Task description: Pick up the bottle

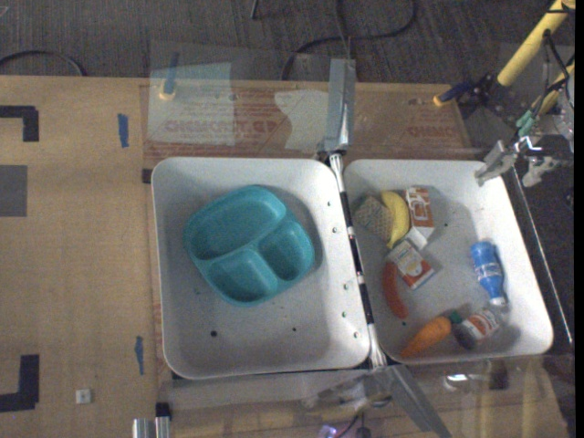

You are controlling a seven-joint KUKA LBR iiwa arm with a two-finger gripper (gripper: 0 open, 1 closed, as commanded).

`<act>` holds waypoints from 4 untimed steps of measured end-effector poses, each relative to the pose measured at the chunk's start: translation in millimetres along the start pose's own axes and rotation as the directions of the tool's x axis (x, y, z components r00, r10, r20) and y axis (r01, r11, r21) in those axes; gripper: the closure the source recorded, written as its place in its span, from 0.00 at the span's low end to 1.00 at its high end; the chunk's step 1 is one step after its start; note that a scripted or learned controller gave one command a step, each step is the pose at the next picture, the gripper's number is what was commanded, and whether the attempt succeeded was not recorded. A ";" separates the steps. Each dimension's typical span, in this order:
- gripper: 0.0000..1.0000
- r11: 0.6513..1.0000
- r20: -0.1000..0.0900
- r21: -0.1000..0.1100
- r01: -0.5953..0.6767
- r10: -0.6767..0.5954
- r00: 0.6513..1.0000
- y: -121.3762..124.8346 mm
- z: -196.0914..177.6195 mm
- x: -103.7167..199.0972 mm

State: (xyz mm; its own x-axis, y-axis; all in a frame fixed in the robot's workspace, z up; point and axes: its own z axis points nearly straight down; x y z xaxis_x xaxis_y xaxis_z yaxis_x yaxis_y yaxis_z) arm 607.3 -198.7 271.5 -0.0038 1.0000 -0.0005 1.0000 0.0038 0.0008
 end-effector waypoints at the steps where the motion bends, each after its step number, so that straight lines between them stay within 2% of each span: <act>1: 0.00 0.987 -0.004 0.004 -0.159 0.159 0.987 -41.8 144.8 -21.8; 2: 0.00 0.963 -0.014 -0.006 -0.268 0.268 0.963 -64.9 181.5 -9.3; 3: 1.00 0.961 -0.004 -0.009 -0.276 0.276 0.961 -67.0 172.4 -16.2; 4: 1.00 0.962 0.000 0.000 -0.272 0.272 0.962 -61.0 73.3 22.4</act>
